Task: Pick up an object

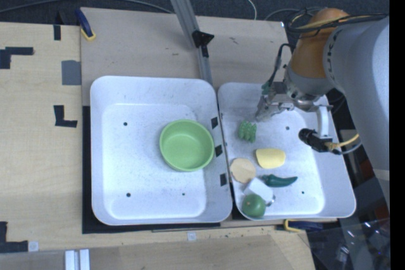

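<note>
Hovering tool (266, 109), nothing visibly gripped

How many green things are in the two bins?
4: a bowl in the left bin; a small ridged piece, a pepper and a round fruit in the right bin.

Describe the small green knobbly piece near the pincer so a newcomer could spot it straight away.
Start at the right bin, the one the arm reaches into. Near its left wall, just below the pincer, sits the knobbly green piece. Unlike the smooth yellow piece, the dark green pepper and the round green ball further down, it is bumpy and stands alone.
</note>
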`<state>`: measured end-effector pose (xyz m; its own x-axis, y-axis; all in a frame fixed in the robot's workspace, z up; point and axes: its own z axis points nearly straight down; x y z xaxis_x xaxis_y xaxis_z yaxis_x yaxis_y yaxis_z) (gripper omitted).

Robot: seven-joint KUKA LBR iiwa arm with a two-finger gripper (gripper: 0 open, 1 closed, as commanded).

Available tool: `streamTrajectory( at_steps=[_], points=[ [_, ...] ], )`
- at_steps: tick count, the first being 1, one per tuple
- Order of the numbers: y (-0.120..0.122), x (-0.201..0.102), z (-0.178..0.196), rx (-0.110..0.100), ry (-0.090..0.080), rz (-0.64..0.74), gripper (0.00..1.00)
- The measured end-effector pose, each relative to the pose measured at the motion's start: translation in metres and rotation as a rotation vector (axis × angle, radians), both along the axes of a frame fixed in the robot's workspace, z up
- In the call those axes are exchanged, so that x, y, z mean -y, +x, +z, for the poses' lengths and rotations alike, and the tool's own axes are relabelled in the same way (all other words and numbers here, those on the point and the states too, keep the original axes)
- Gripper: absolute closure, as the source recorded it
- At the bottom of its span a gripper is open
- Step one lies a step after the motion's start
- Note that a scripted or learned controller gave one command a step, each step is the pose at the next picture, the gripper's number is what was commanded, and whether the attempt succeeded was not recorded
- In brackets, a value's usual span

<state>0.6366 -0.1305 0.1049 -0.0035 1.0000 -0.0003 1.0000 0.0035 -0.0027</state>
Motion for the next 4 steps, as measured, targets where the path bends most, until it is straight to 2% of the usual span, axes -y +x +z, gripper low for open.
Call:
streamTrajectory(
  at_steps=[2,3,4],
  points=[
    [0.010,-0.015,0.114,0.007,0.000,-0.002,1.00],
    [0.010,-0.015,0.103,0.001,-0.001,-0.002,1.00],
    [0.004,-0.069,0.113,0.002,0.002,0.002,1.00]
  ],
)
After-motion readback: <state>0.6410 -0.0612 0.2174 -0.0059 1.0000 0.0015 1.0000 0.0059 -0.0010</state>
